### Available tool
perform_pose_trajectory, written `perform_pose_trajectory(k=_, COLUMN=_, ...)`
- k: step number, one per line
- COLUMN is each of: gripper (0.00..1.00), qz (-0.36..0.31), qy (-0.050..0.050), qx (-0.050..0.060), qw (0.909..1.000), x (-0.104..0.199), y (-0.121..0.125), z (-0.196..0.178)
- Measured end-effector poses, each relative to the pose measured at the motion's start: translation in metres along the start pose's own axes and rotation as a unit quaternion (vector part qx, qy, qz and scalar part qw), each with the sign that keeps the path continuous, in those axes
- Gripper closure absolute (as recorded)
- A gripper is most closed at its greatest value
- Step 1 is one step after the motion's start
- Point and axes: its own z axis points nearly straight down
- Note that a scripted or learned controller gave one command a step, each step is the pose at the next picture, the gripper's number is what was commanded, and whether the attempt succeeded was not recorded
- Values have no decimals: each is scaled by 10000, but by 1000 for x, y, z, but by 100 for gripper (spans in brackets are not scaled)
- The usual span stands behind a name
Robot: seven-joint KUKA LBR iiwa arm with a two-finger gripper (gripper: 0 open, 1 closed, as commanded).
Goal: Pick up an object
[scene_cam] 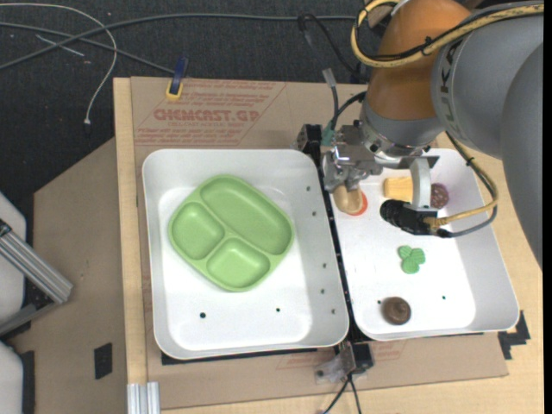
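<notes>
Tan and rounded, a small object (348,199) sits in the right bin (483,317) at its upper left corner, close against the wall shared with the left bin (164,317), with a bit of orange-red showing at its right side. Directly over it hangs the gripper (348,183), its metal body overlapping the object's top edge from this angle; whether the gripper is closed on the object or merely above it cannot be told. Just to the right lies a yellow block (398,185), and past that, near the bin's far edge, a dark purple piece (440,195). Lower in the same bin, well apart from the gripper, a small green item (411,259) rests on the white floor, and a brown round thing (396,310) sits near the front wall. The left bin carries a pale green divided plate (230,231) with three compartments, lying at a tilt across its middle. Both bins stand on a cardboard sheet (216,110) with red print, a blue clip (178,77) at its upper edge, and grey cables (95,37) trail over the dark floor beyond.
</notes>
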Motion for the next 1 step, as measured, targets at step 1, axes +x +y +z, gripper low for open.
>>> perform_pose_trajectory(k=1, gripper=100, qz=-3, qy=-1, qx=-18, qw=10000, x=53, y=9, z=12)
